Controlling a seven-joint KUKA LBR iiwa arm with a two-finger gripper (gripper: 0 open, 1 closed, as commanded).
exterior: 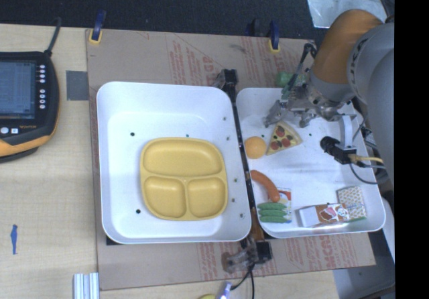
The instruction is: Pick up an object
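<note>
In the right bin (315,177), my gripper (287,116) hangs over the far part, just above a pizza slice toy (284,137). An orange ball (255,147) lies beside the slice on its left. Further forward lie a red-orange sausage (265,186), a green pea pod (271,212) and a flat carton (331,212) with printed pictures. From this angle the finger gap is not readable.
The left bin (120,157) holds a yellow divided tray (183,177). A teach pendant (23,103) lies on the bench at far left. Clamps stand between the bins at the far (229,79) and near (249,254) ends. The arm's orange band (342,39) rises at upper right.
</note>
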